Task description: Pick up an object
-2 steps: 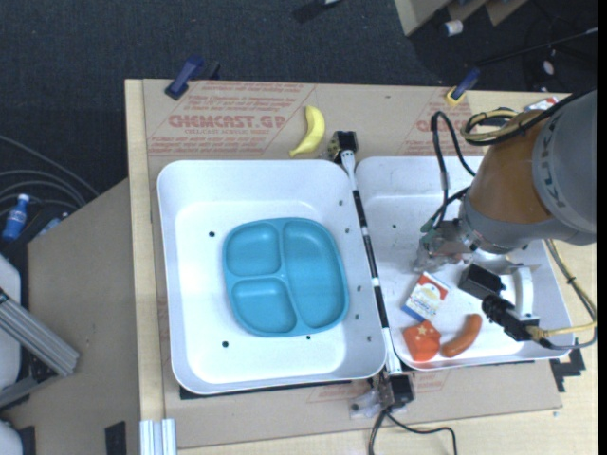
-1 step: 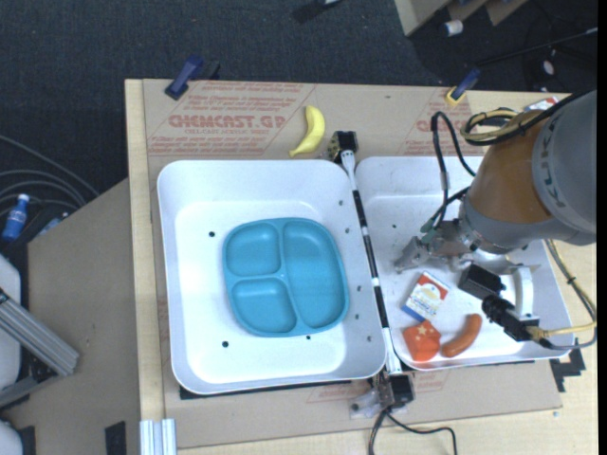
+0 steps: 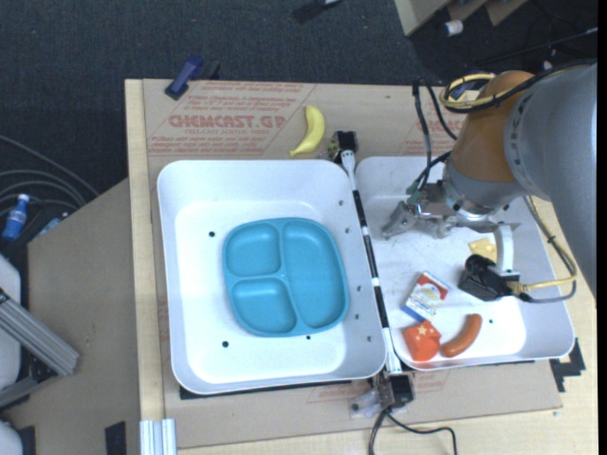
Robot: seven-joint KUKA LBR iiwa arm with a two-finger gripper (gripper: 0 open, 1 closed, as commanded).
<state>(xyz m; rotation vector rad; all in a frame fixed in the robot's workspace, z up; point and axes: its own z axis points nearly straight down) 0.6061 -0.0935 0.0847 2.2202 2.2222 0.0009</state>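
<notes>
"Since I can't watch the bench myself, how far along is the pick?"

"You're at the start of it, by my judgement: nothing is lifted. Your gripper (image 3: pixel 417 221) is low over the right bin (image 3: pixel 398 173), at its far end, and I see no object caught in it. Whether it is spread or closed I cannot tell from this angle."

"So what can I go for?"

"Everything within reach lies on the near side of the hand, toward the camera. A small carton (image 3: pixel 425 297) is the closest, lying flat on the bin floor and apart from the hand. Past it sit a red toy piece (image 3: pixel 422 340) and a sausage (image 3: pixel 462 335), side by side against the near wall. A yellow wedge (image 3: pixel 482 247) lies close beside the hand, toward the arm's side."

"And the other bin?"

"Away from the arm, across the divider, the left bin (image 3: pixel 190 207) has a blue divided plate (image 3: pixel 285 275) — large and flat, probably a poor target. A banana (image 3: pixel 309 131) rests on the bench beyond both bins."

"What's left, then?"

"All of it — choose a target, come down over it, grasp and lift."
</notes>
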